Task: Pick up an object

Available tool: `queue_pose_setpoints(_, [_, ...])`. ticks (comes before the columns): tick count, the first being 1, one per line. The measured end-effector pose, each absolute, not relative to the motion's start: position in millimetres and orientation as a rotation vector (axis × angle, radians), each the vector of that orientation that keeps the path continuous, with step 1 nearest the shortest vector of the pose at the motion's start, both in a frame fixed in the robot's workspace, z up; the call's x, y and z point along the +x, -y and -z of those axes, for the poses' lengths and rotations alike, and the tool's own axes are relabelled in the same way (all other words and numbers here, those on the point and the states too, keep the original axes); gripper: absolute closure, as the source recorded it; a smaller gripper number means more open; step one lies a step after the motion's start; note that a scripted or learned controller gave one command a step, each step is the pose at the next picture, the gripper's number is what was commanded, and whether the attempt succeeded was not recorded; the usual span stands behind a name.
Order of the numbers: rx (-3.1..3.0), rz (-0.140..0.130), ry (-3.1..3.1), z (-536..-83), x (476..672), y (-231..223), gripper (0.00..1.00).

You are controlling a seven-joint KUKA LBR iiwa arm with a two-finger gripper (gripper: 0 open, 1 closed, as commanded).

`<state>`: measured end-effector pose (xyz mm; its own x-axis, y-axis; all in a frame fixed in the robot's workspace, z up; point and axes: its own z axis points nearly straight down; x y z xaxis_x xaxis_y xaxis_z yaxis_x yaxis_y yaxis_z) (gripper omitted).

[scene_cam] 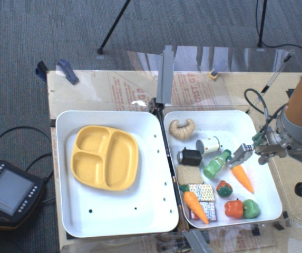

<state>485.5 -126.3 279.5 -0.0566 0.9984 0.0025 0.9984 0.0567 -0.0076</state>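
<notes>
1. Camera view, near edge of the right bin (264,133): we see a carrot (195,206) lying beside a checkered block (201,192), with a red tomato (233,208) and a green pepper (251,208) touching in the near right corner and a small strawberry (224,188) just behind them.

2. Mid-bin, the claw (251,153) hangs low at the right side, just above a second carrot (242,177). A green bottle (217,164) lies just to its left.

3. We cannot tell whether the claw is released or clenched; nothing shows between its tips, so we judge nothing picked yet. The whole grasp and lift remain.

4. By our reading, the second carrot is the likeliest target: its blunt end lies right under the claw, its point toward the near edge.

5. Farther back sit a black block (190,156), a white cup (210,144) and a croissant (182,128).

6. In the left bin (66,204), a yellow tray (105,156) rests well apart from the claw.
</notes>
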Motion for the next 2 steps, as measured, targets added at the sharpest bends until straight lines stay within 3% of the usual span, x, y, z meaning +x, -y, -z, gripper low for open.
queue_pose_setpoints(1, [-2.207,-0.013,2.214,-193,519.5,165,0.0])
queue_pose_setpoints(2, [-2.197,-0.001,2.238,-95,534.8,208,0.0])
